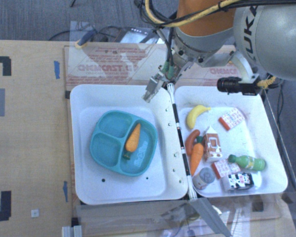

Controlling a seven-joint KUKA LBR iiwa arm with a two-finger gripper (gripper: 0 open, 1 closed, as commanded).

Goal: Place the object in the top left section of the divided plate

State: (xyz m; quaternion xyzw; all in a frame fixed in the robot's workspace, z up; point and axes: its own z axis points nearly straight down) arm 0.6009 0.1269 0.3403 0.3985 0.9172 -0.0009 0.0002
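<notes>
Gripper (153, 89) hangs empty, fingers parted, above the left bin's far rim; carrot (132, 138) lies in plate (102, 149), so release looks done.

Your arm: grey shell, orange band, small metal tool

You see a rounded grey housing (274, 28) bearing part of the dark maker's lettering, and beside it a broad orange band (209, 6) above a grey wrist flange. Yellow and black cables (187, 16) loop across the band and trail over the grey shell. A black cylindrical fitting (237, 85) with a yellow tag juts from the side. Your tool (153, 89) is a slim grey metal piece with a small green part above it.
</notes>
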